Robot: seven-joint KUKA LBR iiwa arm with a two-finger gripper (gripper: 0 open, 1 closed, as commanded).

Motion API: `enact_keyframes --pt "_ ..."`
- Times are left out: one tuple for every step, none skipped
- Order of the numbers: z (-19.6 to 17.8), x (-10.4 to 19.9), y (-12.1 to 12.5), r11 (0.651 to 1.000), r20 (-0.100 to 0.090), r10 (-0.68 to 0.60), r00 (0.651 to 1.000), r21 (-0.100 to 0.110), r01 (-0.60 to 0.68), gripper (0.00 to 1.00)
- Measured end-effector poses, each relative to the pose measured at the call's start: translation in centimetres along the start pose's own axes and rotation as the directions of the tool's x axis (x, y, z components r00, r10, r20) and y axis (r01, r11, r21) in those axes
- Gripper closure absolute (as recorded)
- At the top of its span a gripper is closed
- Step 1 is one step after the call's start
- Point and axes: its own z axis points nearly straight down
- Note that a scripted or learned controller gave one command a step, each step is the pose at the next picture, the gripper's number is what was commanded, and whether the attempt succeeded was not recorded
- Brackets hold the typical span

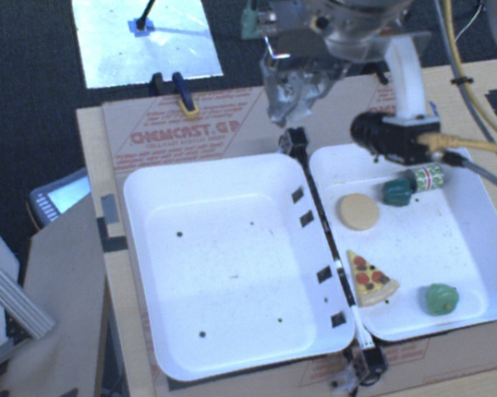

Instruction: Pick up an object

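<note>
The right bin [487,230] holds a round tan cookie [359,211], a toy pizza slice [372,279], a green rounded toy [440,299] and a small green bottle with a white label [413,184] lying on its side. My gripper [293,106] hangs high above the bench, over the back end of the divider between the two bins. It is well clear of every object, and I see nothing in it. The grey arm and its orange band fill the top right.
The left bin [150,283] sits beside the right one. A black unit with yellow and grey cables [393,137] overhangs the right bin's back edge. Black clips [308,219] run along the divider. A yellow clamp [187,104] stands behind the left bin.
</note>
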Motion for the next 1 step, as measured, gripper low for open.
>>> enact_keyframes --pt "5.55 5.7 -2.37 1.0 0.0 -0.01 1.0 0.002 0.01 1.0"
